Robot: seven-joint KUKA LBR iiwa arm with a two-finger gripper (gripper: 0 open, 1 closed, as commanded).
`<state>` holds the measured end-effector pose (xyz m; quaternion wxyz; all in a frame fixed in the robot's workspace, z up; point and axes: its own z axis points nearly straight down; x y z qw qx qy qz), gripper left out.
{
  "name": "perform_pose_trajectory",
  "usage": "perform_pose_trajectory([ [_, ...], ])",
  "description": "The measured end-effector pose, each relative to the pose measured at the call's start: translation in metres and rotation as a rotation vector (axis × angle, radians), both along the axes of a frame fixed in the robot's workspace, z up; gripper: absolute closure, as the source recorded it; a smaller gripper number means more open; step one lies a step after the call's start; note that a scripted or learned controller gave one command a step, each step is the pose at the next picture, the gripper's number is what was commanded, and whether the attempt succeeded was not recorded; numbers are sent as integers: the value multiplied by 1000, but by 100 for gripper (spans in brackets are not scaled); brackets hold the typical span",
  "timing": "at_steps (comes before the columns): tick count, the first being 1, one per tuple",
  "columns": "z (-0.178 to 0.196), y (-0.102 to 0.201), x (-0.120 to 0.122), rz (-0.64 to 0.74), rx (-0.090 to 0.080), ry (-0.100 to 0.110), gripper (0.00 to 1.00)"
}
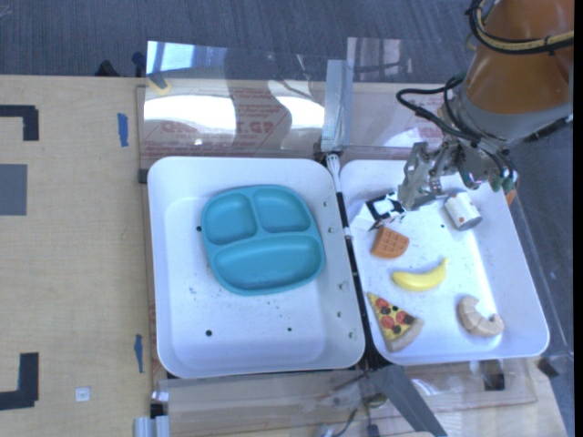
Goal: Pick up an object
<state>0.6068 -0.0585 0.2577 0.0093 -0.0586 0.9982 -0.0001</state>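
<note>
While its state stays unclear, the claw (421, 182) hovers above the waffle (389, 243) — right bin (524, 271).

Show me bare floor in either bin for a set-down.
Left bin: a free strip along the near wall below the blue divided plate. Right bin: crowded by waffle, banana, pizza slice and gripper.

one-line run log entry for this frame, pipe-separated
gripper: over right bin upper left, nothing seen held | right bin: waffle, banana, pizza slice, bagel piece | left bin: blue divided plate
</note>
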Motion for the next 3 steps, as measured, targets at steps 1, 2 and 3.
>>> perform_pose_trajectory([
  [1, -20, 29, -51, 201, -2, 15, 100],
  [2, 43, 36, -46, 667, -9, 5, 100],
  [3, 3, 36, -117, 815, -8, 15, 100],
])
